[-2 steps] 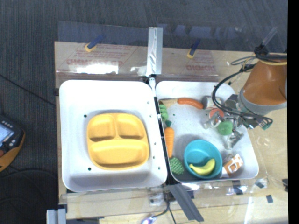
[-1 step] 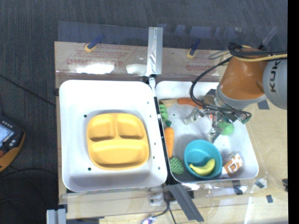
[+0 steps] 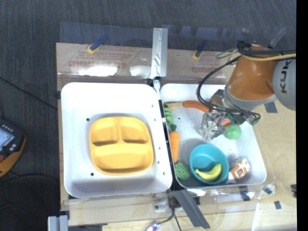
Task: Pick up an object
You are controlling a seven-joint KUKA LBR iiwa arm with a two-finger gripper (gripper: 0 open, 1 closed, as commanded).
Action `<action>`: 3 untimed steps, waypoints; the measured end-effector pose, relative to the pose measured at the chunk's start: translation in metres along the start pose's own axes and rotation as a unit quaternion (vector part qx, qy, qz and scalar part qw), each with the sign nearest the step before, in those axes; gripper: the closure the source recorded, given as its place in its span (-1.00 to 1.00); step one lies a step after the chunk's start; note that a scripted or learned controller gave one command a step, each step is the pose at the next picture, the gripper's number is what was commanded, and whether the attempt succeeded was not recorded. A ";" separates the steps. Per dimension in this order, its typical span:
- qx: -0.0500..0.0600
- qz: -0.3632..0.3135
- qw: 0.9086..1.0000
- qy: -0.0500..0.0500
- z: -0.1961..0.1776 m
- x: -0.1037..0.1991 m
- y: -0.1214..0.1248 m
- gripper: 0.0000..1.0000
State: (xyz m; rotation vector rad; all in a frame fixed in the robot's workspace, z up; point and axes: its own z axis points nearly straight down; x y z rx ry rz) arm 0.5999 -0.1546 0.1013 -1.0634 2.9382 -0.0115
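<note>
Hovering low in the right white bin, the metal claw grips nothing visibly; finger state unclear, pick pending.

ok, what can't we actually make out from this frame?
- Gripper, camera view: fingers blur into metal clutter under the wrist; no telling whether they are open, shut or holding anything.
- Green ball: its left side is covered by the gripper; contact unclear.
- Orange carrot-like piece at the right bin's back: its right end runs under the arm's cables.
- Green toy by the divider: too small to identify.
- Banana: lower part hidden by the blue bowl.
</note>
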 end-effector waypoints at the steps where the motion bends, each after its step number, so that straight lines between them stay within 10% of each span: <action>1: -0.005 0.063 0.998 0.004 -0.090 -0.089 0.025 1.00; 2: -0.005 0.133 0.991 0.004 -0.163 -0.105 0.012 1.00; 3: -0.004 0.044 0.999 0.005 0.005 -0.051 -0.019 1.00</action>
